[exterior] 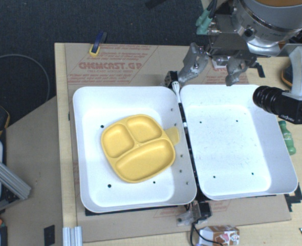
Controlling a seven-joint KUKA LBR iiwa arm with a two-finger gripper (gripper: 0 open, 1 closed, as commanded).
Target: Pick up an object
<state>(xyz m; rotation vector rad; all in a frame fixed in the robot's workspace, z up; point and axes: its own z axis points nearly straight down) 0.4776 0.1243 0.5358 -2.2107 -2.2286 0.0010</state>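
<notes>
A yellow divided plate (138, 147) with three compartments lies flat in the left white bin (84, 117), slightly right of the bin's middle. My gripper (212, 69) hangs above the far rim of the right white bin (274, 173), near the seam between the two bins. Its two fingers (190, 68) are spread wide, so it is open with nothing between them. The plate is well to the front and left of the gripper, apart from it.
Both bins rest on a cardboard sheet (120, 65). A small blue and yellow clip (96, 44) lies at the sheet's far left. A green marker (287, 137) lies by the right bin's right rim. Cables and small parts sit at the front edge (212, 234).
</notes>
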